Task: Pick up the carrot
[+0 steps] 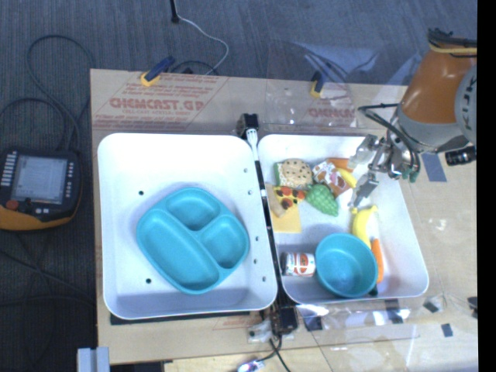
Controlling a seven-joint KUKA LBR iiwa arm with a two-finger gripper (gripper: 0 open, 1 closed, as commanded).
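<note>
Carrot lies at the lower right of the frame, in the right bin, a thin orange stick squeezed between the blue bowl and the bin's right wall, just below the banana. Nothing grips it. The gripper hangs above the upper right part of the same bin, over the banana's top end, its fingers spread a little with nothing between them. The arm comes in from the right edge, its orange band uppermost in the frame.

Left of the gripper sits a cluster of toy food: a cookie, a green piece, a yellow slab (its top carries small red and dark bits) and something orange and white that is hard to name. A small can lies on its side, touching the bowl's left side.

The left bin holds a blue divided tray. At the far left, off the bench, rests a control pendant.
</note>
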